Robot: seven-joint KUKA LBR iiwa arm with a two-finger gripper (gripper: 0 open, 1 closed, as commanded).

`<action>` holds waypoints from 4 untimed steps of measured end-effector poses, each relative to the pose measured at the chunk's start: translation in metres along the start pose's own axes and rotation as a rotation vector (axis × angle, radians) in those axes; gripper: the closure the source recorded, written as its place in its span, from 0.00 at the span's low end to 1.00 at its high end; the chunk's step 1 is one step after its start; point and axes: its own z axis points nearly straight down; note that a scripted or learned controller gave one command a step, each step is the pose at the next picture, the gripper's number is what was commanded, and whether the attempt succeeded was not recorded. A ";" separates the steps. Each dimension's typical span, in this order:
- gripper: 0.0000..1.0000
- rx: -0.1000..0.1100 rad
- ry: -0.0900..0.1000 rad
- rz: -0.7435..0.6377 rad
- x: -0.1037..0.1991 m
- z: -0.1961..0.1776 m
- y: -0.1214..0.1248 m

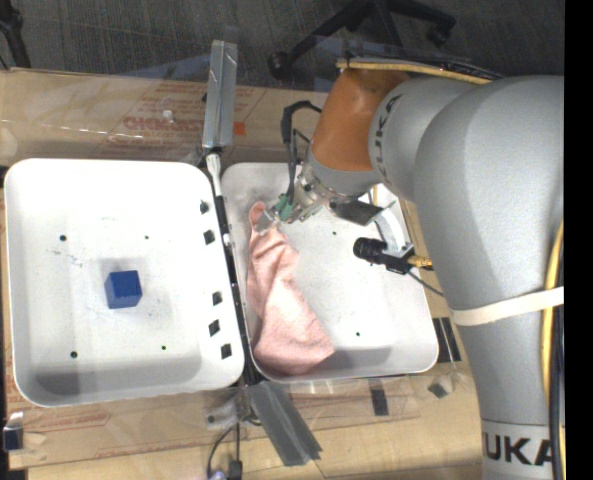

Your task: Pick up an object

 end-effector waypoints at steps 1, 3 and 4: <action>1.00 -0.004 -0.003 0.266 0.027 -0.100 0.032; 1.00 0.001 -0.002 0.336 0.103 -0.217 0.014; 1.00 0.000 -0.002 0.351 0.057 -0.150 0.048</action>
